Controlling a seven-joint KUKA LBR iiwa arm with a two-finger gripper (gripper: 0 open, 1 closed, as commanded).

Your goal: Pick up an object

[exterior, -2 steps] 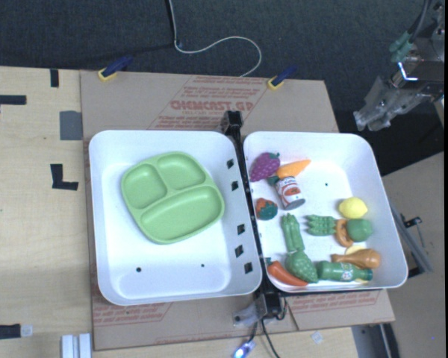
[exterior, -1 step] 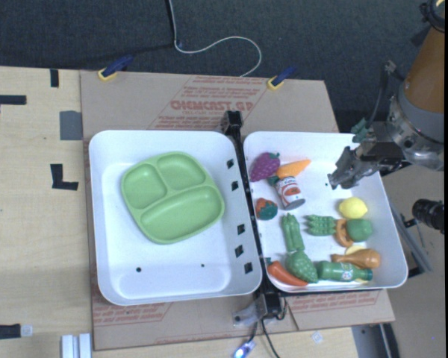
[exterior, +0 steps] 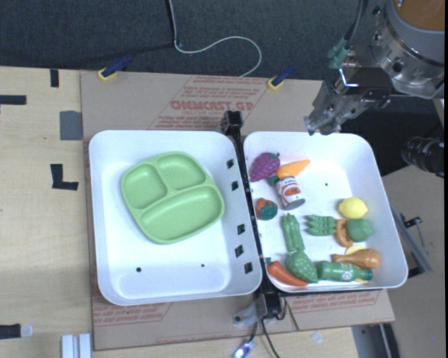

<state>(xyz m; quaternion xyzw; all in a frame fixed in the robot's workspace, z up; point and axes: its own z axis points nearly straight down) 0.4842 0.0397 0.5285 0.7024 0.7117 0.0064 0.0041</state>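
1. Camera view, from my remote station: two shallow white bins sit side by side on a cardboard sheet (exterior: 209,103), the left bin (exterior: 108,200) and the right bin (exterior: 373,177) touching along a black centre hinge.
2. I see the gripper (exterior: 322,124) hanging above the far rim of the right bin, at its back edge, clear of every object; nothing sits between its fingers, and I cannot tell whether the jaws are spread or pressed together.
3. I note a green three-compartment plate (exterior: 173,196) lying flat in the left bin.
4. Candidate objects for pickup all lie in the right bin: purple grapes (exterior: 264,165) and a carrot (exterior: 294,168) near the back left; a small red-and-white can (exterior: 290,191) just in front of them.
5. A yellow lemon (exterior: 352,208) rests beside a green round vegetable (exterior: 360,230) on the right side.
6. A green cucumber-like piece (exterior: 292,232) lies near the middle, and a green bottle (exterior: 343,272) lies along the front wall.
7. A white cable (exterior: 209,47) loops over the dark floor behind the bench.
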